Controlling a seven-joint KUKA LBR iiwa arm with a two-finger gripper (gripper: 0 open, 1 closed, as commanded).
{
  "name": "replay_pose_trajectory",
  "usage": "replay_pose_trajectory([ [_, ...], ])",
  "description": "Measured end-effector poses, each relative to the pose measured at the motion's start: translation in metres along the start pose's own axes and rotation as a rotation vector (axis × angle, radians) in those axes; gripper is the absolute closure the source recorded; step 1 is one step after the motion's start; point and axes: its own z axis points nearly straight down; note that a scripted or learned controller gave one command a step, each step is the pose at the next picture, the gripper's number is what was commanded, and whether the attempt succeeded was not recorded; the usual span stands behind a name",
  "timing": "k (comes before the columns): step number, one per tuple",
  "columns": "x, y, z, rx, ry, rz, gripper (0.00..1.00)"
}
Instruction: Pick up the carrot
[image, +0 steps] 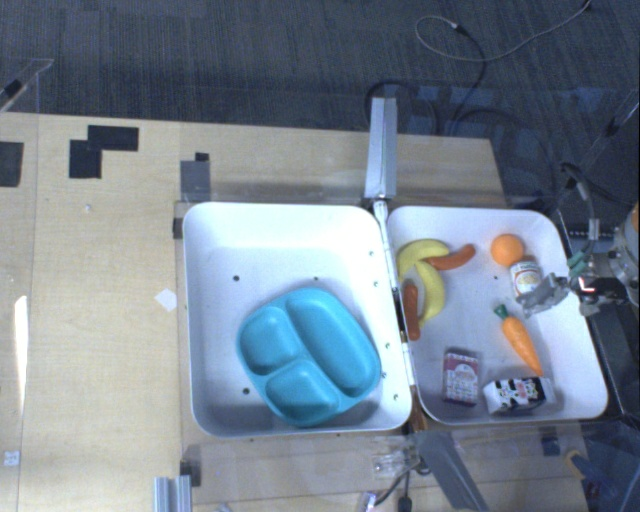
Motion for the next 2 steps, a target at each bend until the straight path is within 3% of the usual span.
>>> replay_pose_trajectory([
  [1,0.006,-0.007,0.158,-0.009,-0.002,0.057,0.0],
  [2,0.007,-0.004,0.146,-0.016,-0.002,0.054,1.0],
])
